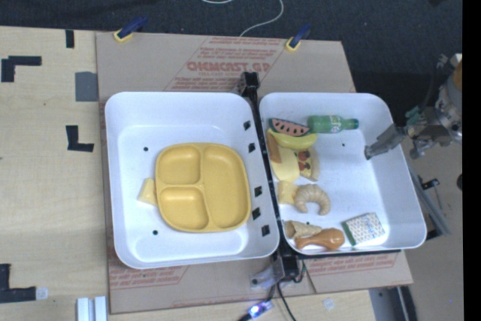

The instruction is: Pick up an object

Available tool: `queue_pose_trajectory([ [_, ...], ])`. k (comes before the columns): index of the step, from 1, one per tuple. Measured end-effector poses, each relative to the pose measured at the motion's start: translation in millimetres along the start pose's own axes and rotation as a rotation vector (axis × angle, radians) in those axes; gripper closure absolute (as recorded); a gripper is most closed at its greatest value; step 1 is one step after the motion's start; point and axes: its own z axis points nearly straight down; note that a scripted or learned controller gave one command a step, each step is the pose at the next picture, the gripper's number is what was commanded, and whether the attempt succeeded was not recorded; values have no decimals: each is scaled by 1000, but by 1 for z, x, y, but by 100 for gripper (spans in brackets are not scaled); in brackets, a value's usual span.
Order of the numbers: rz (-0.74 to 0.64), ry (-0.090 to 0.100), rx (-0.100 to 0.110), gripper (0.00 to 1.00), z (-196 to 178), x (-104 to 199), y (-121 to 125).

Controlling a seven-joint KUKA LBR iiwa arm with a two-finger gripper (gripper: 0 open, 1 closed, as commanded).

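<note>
Lying along the left side of the right bin [391,184]: a cluster of toy food. At the top, a green bottle [331,123] on its side, just right of a watermelon slice [293,127] with a banana [292,139] touching beneath it. Below those, a yellow wedge with a red patch [294,162], then a tan croissant [313,198], then a drumstick-like piece [319,239] near the bottom wall, with a small patterned box [364,228] just beside it at the lower right corner.

Poised at the right bin's right rim, level with the bottle and banana: the gripper [378,145], a dark finger [385,140] slanting down-left over the white floor. Well apart from every piece of food; bare bin floor between its tip and the nearest items, bottle and yellow wedge. Nothing seen pinched. Cannot tell whether the jaws stand spread or pressed together, with too little of them clear against the grey wrist [428,128].

In the left bin [124,162]: a yellow divided plate [203,186] at centre, with a pale yellow flat piece [146,192] poking out from under its left edge.

Under both bins, a cardboard sheet [150,64] on the worktop [37,162], clipped at its far edge.
</note>
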Motion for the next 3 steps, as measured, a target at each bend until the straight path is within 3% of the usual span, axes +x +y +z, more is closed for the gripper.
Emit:
queue_pose_trajectory([
  [3,1,2,5,0,164,6,-17],
])
